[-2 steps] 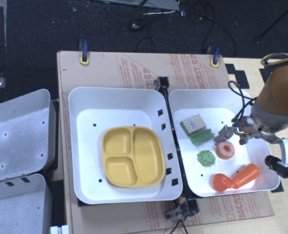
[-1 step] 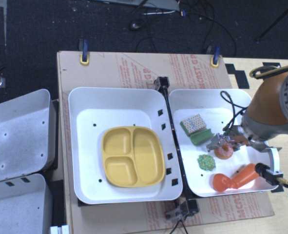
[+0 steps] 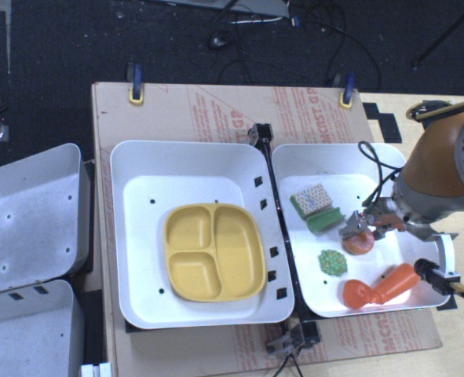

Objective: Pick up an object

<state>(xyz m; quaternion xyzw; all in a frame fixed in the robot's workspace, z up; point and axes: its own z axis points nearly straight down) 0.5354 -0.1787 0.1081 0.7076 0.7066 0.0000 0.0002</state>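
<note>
Camera view, single slanted look down on the bench, places given from the divider [image 3: 277,218] between the bins.

Item 1: left bin [image 3: 129,210], just left of the divider, bearing a yellow three-compartment plate [image 3: 214,251] near its middle.

Item 2: right bin [image 3: 310,159], just right of the divider. Nearest the divider, a green block with a speckled sponge-like top [image 3: 315,207]. Below that, a small green bumpy ball [image 3: 333,262]. Lower right, an orange-red scoop [image 3: 377,287] lying flat, bowl end toward the divider.

Item 3: my gripper [image 3: 357,232], well right of the divider, down over a small reddish round object [image 3: 360,244] and touching or nearly touching it. How wide I stand I cannot tell; the object is not clearly between my fingers.

Item 4: my arm [image 3: 443,171], orange band, entering from the far right.
</note>
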